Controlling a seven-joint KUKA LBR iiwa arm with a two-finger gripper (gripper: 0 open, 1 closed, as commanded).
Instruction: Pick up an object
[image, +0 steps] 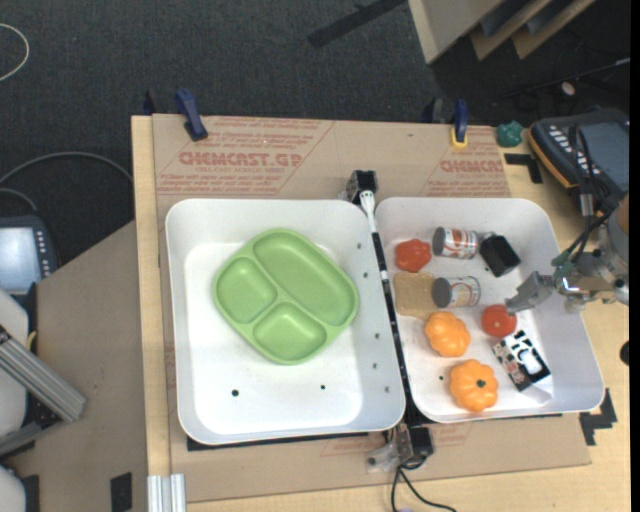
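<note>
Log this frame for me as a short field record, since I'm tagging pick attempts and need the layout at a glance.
left bin: holds a green divided plate
right bin: holds several small things
orange items: two small pumpkins, one mid-bin, one near the front edge
red items: one toward the back left, one beside the end effector
other items: small can, black block, black-and-white box
end effector: over the right bin, nothing seen between its fingers

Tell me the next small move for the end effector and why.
Probably ease the end effector a little left and down onto the red tomato. It hovers just beside it in the right bin, with nothing visibly held, so that is the nearest pick.
</note>
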